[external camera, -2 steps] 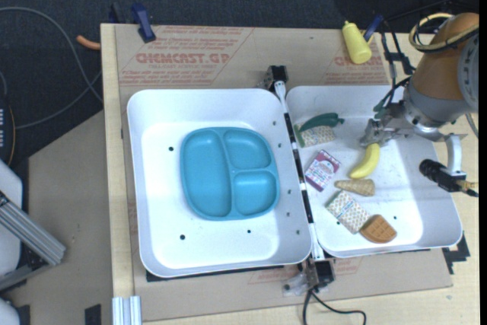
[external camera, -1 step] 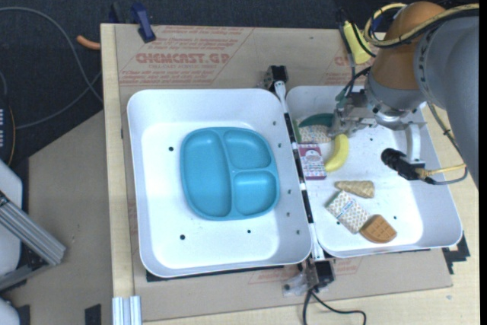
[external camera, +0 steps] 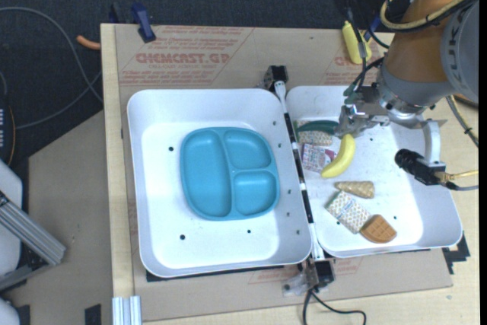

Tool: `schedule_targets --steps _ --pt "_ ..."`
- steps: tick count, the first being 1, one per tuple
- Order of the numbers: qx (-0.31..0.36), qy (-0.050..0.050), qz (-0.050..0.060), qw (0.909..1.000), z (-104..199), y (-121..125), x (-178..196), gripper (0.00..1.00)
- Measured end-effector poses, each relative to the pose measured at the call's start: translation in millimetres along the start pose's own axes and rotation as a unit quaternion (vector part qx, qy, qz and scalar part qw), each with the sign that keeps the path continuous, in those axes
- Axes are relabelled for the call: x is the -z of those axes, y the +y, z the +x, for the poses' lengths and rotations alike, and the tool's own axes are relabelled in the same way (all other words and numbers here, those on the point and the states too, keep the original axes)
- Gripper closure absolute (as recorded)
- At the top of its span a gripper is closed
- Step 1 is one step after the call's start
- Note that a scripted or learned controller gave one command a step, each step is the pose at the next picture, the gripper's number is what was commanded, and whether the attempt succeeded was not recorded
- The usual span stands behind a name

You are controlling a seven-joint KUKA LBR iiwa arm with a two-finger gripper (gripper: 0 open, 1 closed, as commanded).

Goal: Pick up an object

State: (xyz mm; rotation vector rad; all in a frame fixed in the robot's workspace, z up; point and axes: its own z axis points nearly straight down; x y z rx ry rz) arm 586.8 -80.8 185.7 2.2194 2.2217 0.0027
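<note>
In the right bin [external camera: 426,198] lie a yellow banana [external camera: 339,157], a pink-and-white packet [external camera: 313,156], a tan wafer cone [external camera: 356,188], a checkered packet [external camera: 347,211] and a brown cookie [external camera: 378,229]. A green item [external camera: 320,128] with a speckled piece sits at the bin's upper left. My gripper [external camera: 353,122] hangs low over the back of this bin, just above the banana's upper end and right of the green item. The banana rests on the bin floor.
The left bin [external camera: 152,135] holds a blue divided plate [external camera: 228,171]. A black clamp [external camera: 275,77] sits at the back of the ridge between the bins. A black part of the arm [external camera: 415,164] juts over the right bin's right side.
</note>
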Motion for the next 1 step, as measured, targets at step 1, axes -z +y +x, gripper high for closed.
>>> schedule_targets --steps 1 --pt "0.0 0.001 0.003 1.0 75.5 -57.5 27.0 1.0"
